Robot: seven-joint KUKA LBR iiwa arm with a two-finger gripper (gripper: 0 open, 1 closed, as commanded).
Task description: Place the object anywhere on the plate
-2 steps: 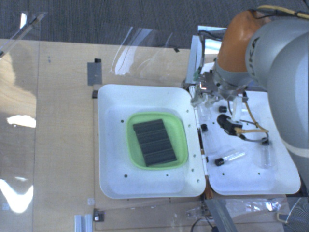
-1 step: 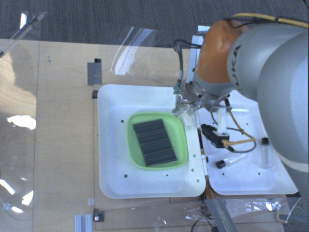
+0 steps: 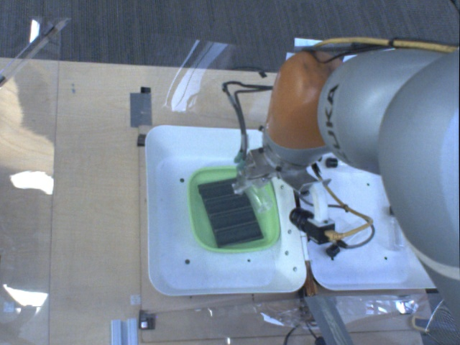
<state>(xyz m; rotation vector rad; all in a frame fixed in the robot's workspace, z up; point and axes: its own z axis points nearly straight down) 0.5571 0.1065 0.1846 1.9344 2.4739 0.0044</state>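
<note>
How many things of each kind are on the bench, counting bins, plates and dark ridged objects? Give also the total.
White bins: 2, the left bin and the right bin
Green plate: 1
Dark ridged object lying on the plate: 1
Total: 4

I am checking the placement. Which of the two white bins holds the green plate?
The left bin holds the green plate, with a dark ridged object lying on it. The right bin sits mostly under the arm.
</note>
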